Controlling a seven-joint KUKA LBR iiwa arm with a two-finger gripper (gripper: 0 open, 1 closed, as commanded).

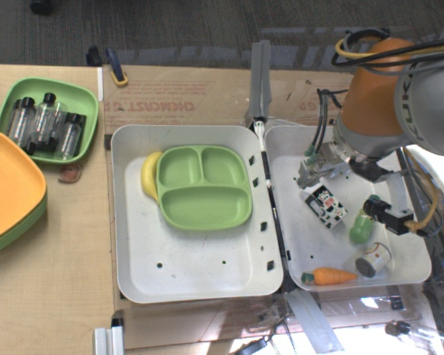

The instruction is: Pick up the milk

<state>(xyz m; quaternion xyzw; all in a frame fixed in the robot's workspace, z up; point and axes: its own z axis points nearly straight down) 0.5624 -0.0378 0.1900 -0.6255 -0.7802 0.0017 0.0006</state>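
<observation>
Right shallow white bin (411, 268) holds the small black-and-white cow-patterned milk carton (326, 205) just below my gripper (311, 172), whose grip I cannot tell, open floor left of it

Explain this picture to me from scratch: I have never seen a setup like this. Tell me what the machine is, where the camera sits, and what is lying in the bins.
One camera looks down at a slant on a bench with two white bins. The grey and orange machine at the right is a robot arm; its gripper hangs low over the right bin, just above the milk, a small white carton with black spots. Nothing shows between its fingers. That bin also holds a green bottle, a carrot and a small round can. The left bin holds a green divided plate with a yellow thing tucked under its left edge.
</observation>
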